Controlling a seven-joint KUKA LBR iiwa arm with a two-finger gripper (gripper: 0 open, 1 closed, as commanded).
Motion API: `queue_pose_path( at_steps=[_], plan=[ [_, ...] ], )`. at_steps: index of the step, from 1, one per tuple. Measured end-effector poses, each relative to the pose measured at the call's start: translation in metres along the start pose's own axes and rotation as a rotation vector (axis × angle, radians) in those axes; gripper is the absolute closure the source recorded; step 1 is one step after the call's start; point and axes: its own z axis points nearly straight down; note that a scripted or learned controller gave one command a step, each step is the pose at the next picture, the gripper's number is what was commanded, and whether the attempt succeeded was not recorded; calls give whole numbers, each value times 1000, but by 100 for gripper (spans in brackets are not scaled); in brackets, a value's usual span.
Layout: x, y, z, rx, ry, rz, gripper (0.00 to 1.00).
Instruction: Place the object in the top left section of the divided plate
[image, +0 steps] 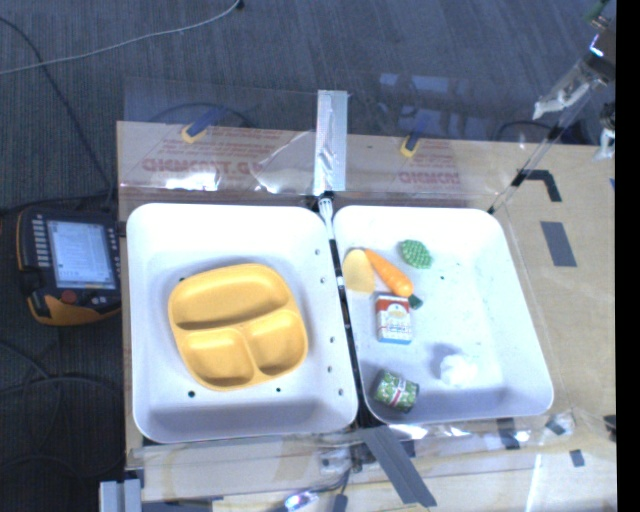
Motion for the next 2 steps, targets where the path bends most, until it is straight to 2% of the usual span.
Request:
queue_pose_path(
  at_steps=[1,2],
  plan=[
    [-1,0,0,-1,0,2,0],
    [-22,-21,0,1,1,112,0]
  ],
)
